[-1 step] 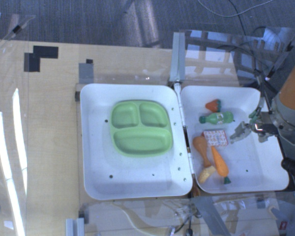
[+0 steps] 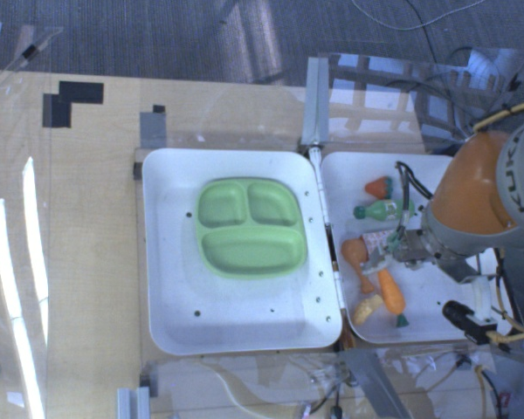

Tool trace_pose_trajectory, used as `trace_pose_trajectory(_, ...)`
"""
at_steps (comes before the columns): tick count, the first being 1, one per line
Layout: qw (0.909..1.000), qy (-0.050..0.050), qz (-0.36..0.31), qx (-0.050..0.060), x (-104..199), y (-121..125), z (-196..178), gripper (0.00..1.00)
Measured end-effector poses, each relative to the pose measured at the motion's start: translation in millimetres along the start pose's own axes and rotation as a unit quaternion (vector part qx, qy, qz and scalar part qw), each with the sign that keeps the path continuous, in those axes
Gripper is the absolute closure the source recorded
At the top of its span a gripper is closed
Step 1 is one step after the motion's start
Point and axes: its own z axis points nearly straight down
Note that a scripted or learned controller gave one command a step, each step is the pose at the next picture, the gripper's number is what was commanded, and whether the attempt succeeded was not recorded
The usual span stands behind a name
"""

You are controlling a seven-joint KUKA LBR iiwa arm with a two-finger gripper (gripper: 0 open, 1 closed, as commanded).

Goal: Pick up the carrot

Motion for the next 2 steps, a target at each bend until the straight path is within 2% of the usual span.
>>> trace_pose_trajectory(1,0.9979,0.000,-0.064,-0.006,-25.2,-22.0,21.5,0.00)
trace_pose_trajectory(2,0.9979,-0.001,-0.065,-0.008,-24.7,-19.5,11.7,1.00)
